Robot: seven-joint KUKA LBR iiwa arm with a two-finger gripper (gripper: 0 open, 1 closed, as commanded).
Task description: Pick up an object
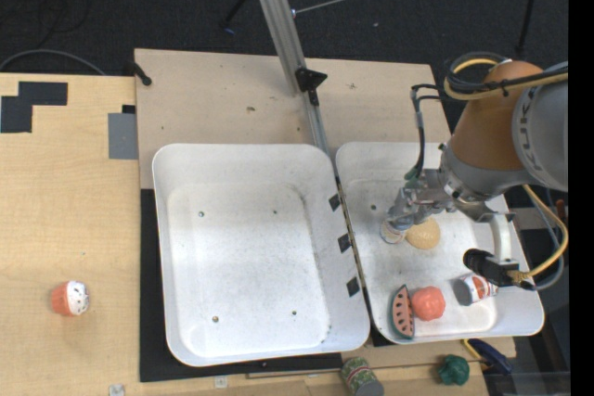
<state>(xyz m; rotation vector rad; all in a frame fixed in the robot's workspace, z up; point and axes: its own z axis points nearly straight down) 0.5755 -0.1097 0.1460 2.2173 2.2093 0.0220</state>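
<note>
Across the desk (232, 97) sit two shallow white bins side by side: one left bin (243, 164) and one right bin (371, 164). Within the right bin lie four small things: one beige rounded object (424, 236) near the middle, one watermelon slice toy (402, 311) at the front edge, one red ball (428, 303) touching the slice, and one small white and red bottle (473, 289) lying on its side toward the right. Reaching in from the right, the grey arm (529, 139), with its orange band (483, 121) above the wrist, bends down over the right bin, and its gripper (405, 223) hangs low just beside the beige rounded object, on its left; whether the gripper is open or closed cannot be told from this angle. One slanted aluminium rail (283, 32) rises from behind the bins over a dark floor. On the light wooden panel at the left rests one small red and white ball (70, 299), and at the front edge sit one patterned can (357, 376) and one green toy (454, 370).
</note>
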